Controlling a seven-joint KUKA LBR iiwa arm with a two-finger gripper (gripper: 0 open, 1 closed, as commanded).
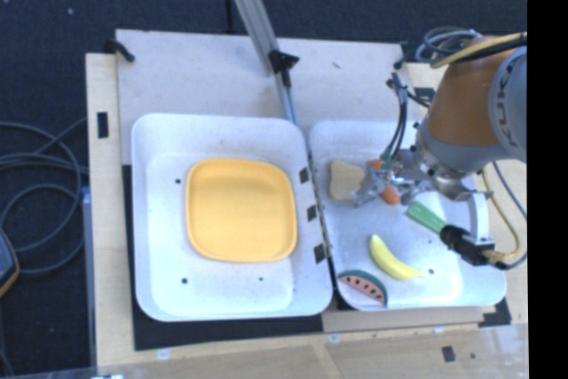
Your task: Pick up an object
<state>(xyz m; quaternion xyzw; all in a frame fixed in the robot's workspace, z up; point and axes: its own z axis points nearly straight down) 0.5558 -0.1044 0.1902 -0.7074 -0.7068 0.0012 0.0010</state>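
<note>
Yellow plate (pixel 240 209) — left bin (pixel 155 138)

The arm (pixel 475 102) is running off the right edge, its upper links cut from sight. Its wrist is covering part of the right bin (pixel 351 138) and blurring the pincer (pixel 373 189), whose fingers are too small to read. The watermelon slice (pixel 364 287) is overlapping the bin's front rim.

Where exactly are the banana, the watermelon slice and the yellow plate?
banana (pixel 395 259): camera view, middle of its curved body, right bin.
watermelon slice (pixel 364 287): camera view, red flesh, right bin's near edge.
yellow plate (pixel 240 209): camera view, centre of its flat face, left bin.
</note>
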